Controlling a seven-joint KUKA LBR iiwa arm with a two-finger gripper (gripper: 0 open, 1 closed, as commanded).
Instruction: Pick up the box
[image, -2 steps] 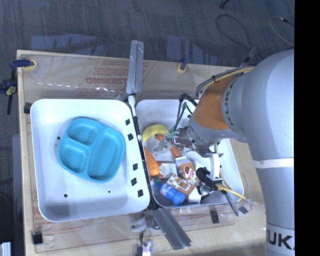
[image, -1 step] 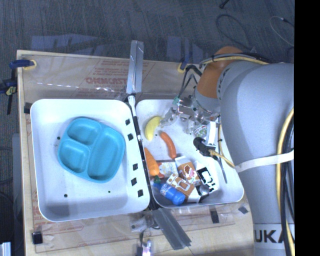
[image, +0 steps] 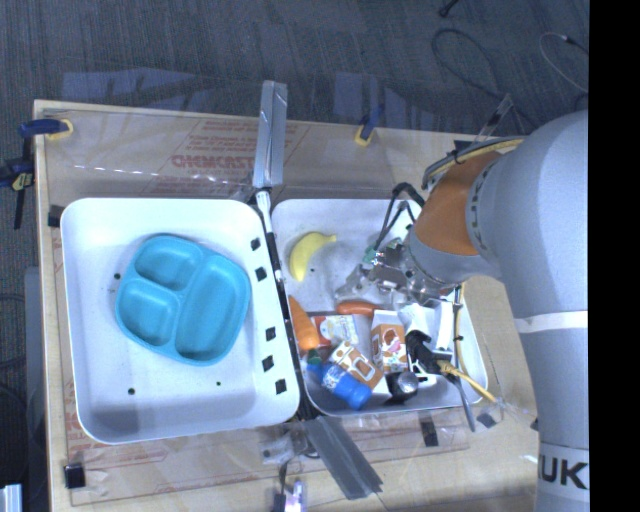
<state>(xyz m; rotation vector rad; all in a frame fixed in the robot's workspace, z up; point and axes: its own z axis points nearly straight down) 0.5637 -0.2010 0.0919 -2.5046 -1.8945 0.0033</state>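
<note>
The right-hand shallow white plastic bin serves as the landmark. The grey arm with its orange band reaches over that bin's right rim, and its two-finger gripper hangs low over the middle of the bin; whether it is parted, closed, or around anything cannot be told, since the wrist and cabling hide the tips. In the bin's upper left part lies a yellow plastic banana, apart from the gripper. The lower half of the bin holds a crowded heap: a small printed cardboard box with white, red and brown markings lies just below the gripper, in the lower right part of the bin, resting flat among the other items and not between anything that grips it. Just left of it lies a second printed carton, tilted, and below that a blue plastic cup on its side near the bin's bottom rim. An orange carrot-shaped toy lies along the bin's left wall. Beside the landmark bin, touching its left wall, stands the other white bin, holding a turquoise divided plastic plate at its centre.
</note>
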